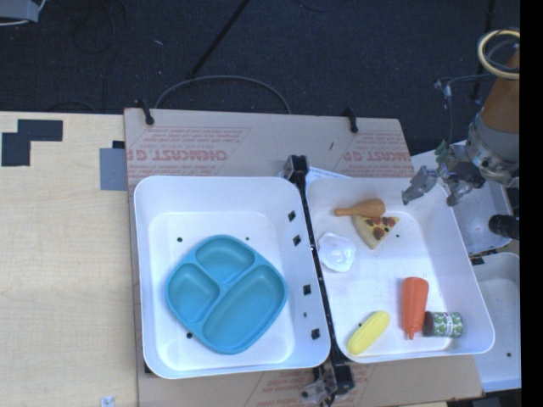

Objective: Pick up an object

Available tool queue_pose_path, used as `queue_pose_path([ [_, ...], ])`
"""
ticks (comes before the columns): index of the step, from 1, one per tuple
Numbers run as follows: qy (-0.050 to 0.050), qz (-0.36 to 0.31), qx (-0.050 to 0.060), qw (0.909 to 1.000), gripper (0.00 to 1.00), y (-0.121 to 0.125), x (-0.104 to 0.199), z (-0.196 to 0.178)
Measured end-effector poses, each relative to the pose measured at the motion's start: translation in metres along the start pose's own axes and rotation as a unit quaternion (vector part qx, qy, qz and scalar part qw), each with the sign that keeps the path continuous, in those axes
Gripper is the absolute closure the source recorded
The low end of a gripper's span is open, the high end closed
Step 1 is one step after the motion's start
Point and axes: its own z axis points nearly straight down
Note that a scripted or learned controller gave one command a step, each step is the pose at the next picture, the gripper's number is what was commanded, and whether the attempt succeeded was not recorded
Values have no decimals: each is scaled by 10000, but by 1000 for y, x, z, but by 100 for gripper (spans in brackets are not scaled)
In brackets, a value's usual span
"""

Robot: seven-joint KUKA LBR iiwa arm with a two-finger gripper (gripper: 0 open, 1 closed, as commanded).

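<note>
The right bin holds a toy chicken drumstick, a pizza slice, a white crumpled piece, an orange carrot, a yellow corn cob and a small green can. My gripper hangs open above the bin's far right corner, its two grey fingers spread apart with nothing between them. It is to the right of the drumstick and well apart from every object.
The left bin holds a blue divided plate. A black divider with clips runs between the bins. Brown cardboard lies under both bins, and a light wooden bench top spreads to the left.
</note>
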Motion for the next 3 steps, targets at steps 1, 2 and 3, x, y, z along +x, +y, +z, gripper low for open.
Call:
queue_pose_path([
  [1, -14, -10, -69, 10000, 0, 2, 0, -9],
  [2, -14, -10, -52, 10000, 0, -1, -1, 35],
  [3, -12, -32, -54, 10000, 0, 2, 4, 78],
])
